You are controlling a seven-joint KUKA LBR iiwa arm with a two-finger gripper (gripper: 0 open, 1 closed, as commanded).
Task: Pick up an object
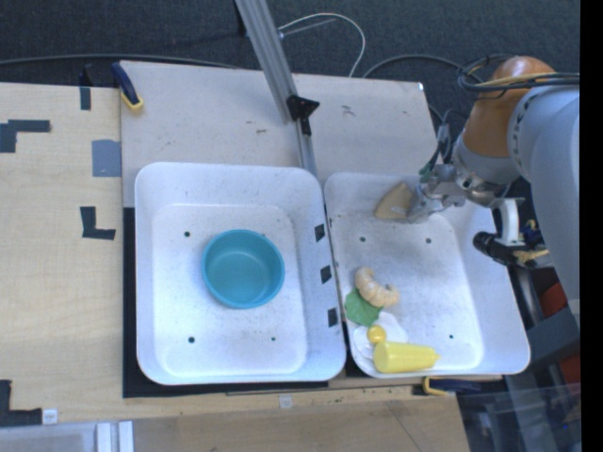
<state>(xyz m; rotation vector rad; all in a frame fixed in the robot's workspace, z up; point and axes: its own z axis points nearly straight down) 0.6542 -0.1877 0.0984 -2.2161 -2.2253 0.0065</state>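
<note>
My gripper (426, 203) is low in the far part of the right bin (490, 337), reaching in from the right. Its tip is right against a tan wedge-shaped object (394, 201) lying near the bin's far wall; the view is too small to show whether the wedge is held. Nearer the front lie a pale curled croissant-like piece (375, 288), a green leaf-shaped piece (358, 308) and a yellow bottle-like object (404, 356) on its side. A blue bowl (244, 267) sits upright in the middle of the left bin (160, 196).
A slanted metal pole (273, 55) rises from behind the bins, ending at a black clamp (301, 107) near the divide. Cables (330, 26) run across the back of the bench. A small white piece (389, 331) lies beside the yellow object.
</note>
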